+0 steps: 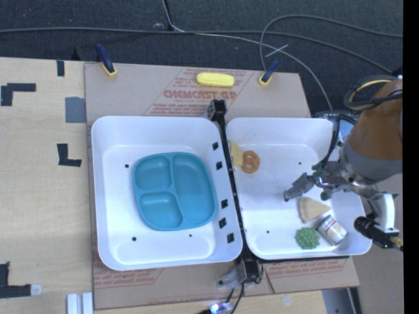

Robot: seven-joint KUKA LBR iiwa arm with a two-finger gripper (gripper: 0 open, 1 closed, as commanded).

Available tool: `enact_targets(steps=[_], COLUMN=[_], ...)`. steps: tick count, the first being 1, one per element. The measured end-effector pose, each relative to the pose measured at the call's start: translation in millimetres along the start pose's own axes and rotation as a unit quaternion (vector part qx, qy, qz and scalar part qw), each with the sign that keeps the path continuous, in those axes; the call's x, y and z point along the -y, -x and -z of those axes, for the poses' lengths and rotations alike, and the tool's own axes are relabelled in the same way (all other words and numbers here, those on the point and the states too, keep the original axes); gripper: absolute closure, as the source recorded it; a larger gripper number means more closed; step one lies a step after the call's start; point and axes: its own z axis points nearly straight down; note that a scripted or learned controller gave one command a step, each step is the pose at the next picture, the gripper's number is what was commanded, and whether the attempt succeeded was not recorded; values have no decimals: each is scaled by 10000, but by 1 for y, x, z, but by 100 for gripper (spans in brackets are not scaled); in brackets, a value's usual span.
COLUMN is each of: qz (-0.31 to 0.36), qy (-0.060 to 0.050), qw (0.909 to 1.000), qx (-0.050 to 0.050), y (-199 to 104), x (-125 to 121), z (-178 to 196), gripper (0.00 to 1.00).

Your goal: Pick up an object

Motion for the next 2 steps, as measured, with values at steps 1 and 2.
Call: enact_targets(steps=[1, 2], qz=[20, 18], qy=[61, 42], qw=[10000, 10000], qx=[12, 8], y=[0, -1], x=[-3, 2], z=[6, -38], gripper=[0, 0])
